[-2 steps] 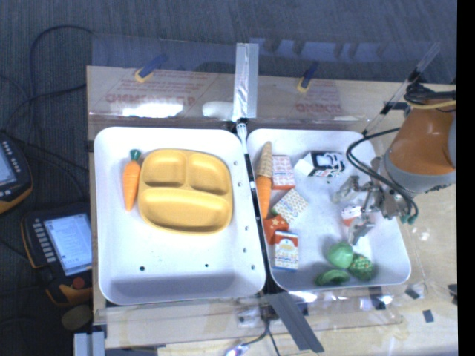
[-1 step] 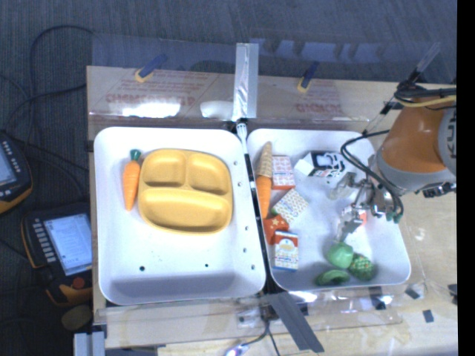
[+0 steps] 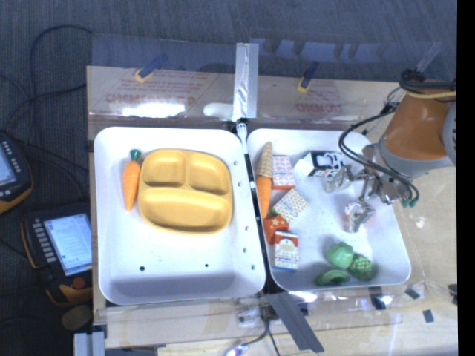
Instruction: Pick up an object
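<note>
Camera view: gripper (image 3: pixel 358 215) hangs at 3 o'clock in the right bin (image 3: pixel 401 262) — whether open, I cannot tell — green toys (image 3: pixel 345 262) toward 5 o'clock.

In the left bin (image 3: pixel 111 273) a yellow divided tray (image 3: pixel 185 190) lies flat, with an orange toy carrot (image 3: pixel 131 180) just beside its left edge, green top pointing away. The right bin (image 3: pixel 393 265) holds a jumble: a second carrot (image 3: pixel 263 191) along the left wall, small printed cartons (image 3: pixel 286 249) beside it, a red piece (image 3: pixel 276 225), and green toy vegetables (image 3: pixel 345 262) near the front right corner.
</note>
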{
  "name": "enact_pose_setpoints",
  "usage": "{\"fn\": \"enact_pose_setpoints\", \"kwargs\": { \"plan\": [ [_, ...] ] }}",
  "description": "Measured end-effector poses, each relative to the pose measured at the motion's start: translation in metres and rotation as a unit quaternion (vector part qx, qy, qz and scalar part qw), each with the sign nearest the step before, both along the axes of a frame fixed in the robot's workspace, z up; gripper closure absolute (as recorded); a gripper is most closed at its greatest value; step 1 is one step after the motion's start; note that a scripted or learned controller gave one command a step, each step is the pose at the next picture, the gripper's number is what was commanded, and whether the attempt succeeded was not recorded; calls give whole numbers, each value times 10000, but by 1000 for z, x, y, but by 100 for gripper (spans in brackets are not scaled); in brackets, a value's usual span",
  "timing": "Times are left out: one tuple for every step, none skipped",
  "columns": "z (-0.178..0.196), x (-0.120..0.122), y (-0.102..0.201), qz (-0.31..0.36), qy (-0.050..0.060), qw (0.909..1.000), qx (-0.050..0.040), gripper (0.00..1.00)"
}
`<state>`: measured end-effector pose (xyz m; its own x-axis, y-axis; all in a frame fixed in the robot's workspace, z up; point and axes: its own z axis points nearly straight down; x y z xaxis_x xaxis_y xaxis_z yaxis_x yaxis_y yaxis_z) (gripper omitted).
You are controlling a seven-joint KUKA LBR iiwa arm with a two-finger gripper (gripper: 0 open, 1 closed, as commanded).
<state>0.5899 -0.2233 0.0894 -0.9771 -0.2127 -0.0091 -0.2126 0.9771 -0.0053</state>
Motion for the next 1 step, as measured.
{"fn": "enact_pose_setpoints", "kwargs": {
  "plan": [
    [0,-2,1,1245,-8,9922,-16,0]
  ]
}}
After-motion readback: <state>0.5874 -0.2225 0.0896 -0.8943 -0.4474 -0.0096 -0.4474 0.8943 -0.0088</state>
